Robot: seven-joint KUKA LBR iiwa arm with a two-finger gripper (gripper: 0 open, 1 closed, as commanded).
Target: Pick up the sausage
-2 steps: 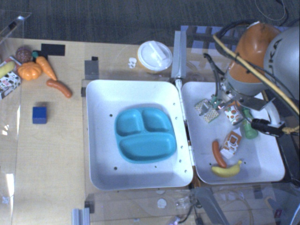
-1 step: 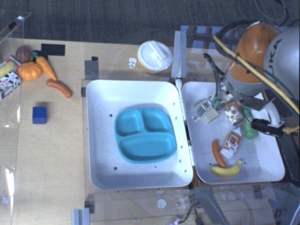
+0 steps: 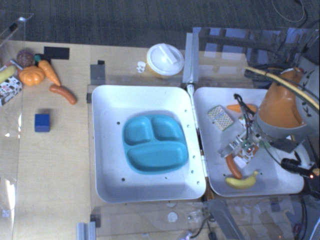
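a slanted overhead view of a wooden bench (image 3: pixel 55 174) with two shallow white bins side by side. much of the right bin (image 3: pixel 220 184) is covered by the arm (image 3: pixel 280 109), which comes in from the right and is cut off at the frame's edge; its grey body and orange band hide the bin's upper right part. an orange thing (image 3: pixel 235 107) pokes out from behind the arm's cables — too little shows to name it.

the gripper (image 3: pixel 242 151) hangs low over the middle of the right bin, pointing down and to the left. its tip is a tangle of small metal parts and wires, and whether its fingers are apart or together cannot be made out. the sausage (image 3: pixel 233 167), reddish orange, lies in the right bin just below and left of the gripper tip; its upper end seems to meet the tip, but a grasp cannot be seen. a yellow banana (image 3: pixel 242 181) lies just beneath the sausage, near the bin's front wall. a small grey mesh pad (image 3: pixel 220 117) rests in the bin's upper left.

the left bin (image 3: pixel 107 134) holds a blue divided tray (image 3: pixel 156 143) at its centre. a white lidded bowl (image 3: pixel 165 59) stands behind the bins. at the far left of the bench sit a blue cube (image 3: pixel 42 122), a second sausage (image 3: pixel 63 94), a carrot (image 3: pixel 49 71) and a small pumpkin (image 3: pixel 31 76) — further items there are cut off by the edge.
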